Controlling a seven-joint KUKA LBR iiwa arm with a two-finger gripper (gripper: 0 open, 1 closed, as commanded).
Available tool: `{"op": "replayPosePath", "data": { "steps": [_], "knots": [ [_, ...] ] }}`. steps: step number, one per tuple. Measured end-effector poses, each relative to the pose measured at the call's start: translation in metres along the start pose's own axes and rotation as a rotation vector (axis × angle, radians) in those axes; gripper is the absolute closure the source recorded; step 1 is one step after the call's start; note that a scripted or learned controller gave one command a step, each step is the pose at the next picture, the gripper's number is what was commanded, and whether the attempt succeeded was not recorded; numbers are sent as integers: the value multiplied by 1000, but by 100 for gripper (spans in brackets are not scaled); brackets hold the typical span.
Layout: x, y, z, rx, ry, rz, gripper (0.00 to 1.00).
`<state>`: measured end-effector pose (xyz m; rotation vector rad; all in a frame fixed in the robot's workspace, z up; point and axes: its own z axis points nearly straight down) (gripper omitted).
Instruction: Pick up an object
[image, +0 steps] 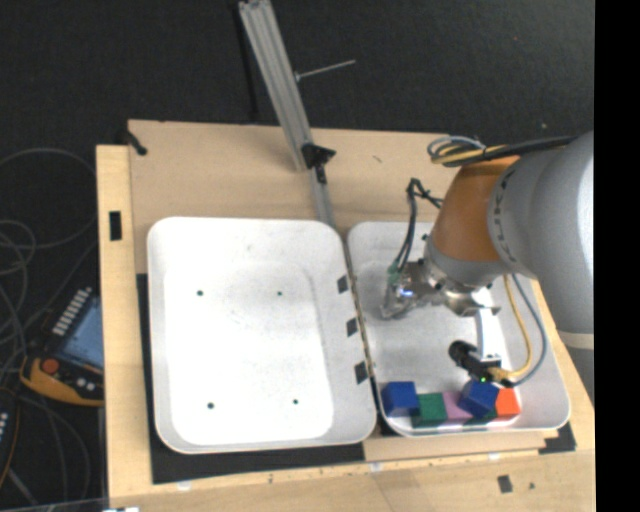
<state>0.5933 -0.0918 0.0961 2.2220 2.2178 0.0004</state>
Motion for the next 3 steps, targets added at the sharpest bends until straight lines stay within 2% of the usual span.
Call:
{"op": "replayPosePath", "data": {
  "steps": [1,2,3],
  "knots": [
    [-34,58,-2,-5,-2,-4,100],
    [-75,-32,-3,0,-1,4,100],
    [-65,-14,-94,-9,-2,-5,100]
  ]
}}
